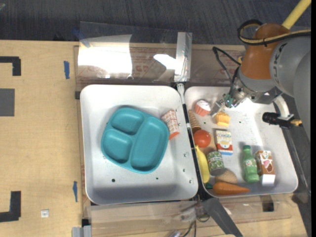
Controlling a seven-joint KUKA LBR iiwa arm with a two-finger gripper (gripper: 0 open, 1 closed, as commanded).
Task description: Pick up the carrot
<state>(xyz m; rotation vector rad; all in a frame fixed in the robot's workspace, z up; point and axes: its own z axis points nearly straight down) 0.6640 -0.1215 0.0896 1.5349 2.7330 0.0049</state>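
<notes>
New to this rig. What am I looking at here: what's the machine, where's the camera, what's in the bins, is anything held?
One camera sits above the bench and looks down at a slant. The grey machine with the orange band is a robot arm reaching in from the right; its gripper hangs over the far end of the right bin, near a small yellow block. I can't tell whether it holds anything.

The left bin holds a teal divided plate and a small can lying beside it.

The right bin holds toy groceries: a tomato, a banana, a dark tin, a small carton, a green bottle and a juice box. The carrot, the thing to be picked up, lies at the near edge, far from the gripper.
</notes>
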